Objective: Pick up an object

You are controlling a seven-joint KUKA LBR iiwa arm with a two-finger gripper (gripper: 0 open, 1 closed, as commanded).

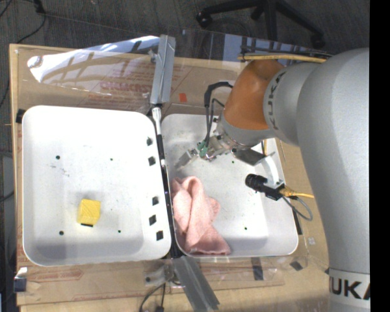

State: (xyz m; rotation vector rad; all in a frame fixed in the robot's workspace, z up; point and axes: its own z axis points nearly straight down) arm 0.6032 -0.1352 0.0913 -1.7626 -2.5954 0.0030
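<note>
Nearest, at the front of the right bin [260, 229], a crumpled pink cloth [195, 216] against the wall shared with the left bin [52, 142], and in that bin's front part a small yellow block [89, 212], well apart from the cloth. Farther back in the right bin, the gripper [205, 151] low over the white floor, near the cloth's far edge but apart from it; open or closed impossible to tell. Behind it, the grey arm [325, 109] with its orange band [247, 103], reaching in from the right.

Bright, even light nearly bleaches the left bin [84, 155]; glare streaks the clear sheet [97, 60] beyond it. Shadows are faint, focus slightly soft.
</note>
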